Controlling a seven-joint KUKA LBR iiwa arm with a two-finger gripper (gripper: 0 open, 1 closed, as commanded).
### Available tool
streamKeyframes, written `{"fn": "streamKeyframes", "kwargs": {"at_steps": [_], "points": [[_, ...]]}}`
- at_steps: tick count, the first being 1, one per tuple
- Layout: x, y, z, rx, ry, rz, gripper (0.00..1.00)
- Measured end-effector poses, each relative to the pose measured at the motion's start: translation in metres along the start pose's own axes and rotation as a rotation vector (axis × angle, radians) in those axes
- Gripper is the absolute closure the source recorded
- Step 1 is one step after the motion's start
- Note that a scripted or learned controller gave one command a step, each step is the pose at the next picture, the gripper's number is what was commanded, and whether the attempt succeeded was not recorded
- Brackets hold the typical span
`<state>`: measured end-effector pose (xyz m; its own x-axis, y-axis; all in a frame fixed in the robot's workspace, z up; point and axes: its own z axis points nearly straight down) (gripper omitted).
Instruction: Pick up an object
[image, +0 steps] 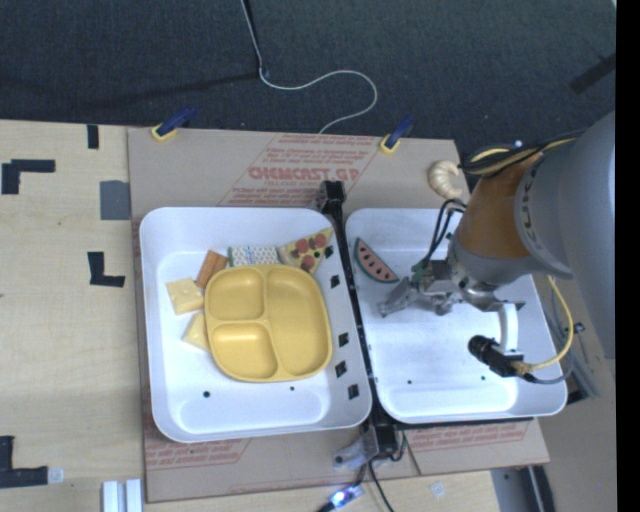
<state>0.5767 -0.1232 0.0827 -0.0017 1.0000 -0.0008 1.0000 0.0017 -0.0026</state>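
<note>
Gripper (392, 303) hanging low over the right bin (440, 385) — whether it is gripping anything cannot be told. Watermelon slice (373, 262) lying just beside it; yellow plate (268, 322) sitting in the left bin (240, 415).

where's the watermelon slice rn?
The watermelon slice lies in the right bin, upper-left corner, beside the divider and just left of the gripper.
</note>
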Motion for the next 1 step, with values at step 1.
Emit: {"fn": "streamKeyframes", "kwargs": {"at_steps": [1], "points": [[0.0001,0.0004,-0.0121,-0.002,0.0,-0.001,1.0]]}}
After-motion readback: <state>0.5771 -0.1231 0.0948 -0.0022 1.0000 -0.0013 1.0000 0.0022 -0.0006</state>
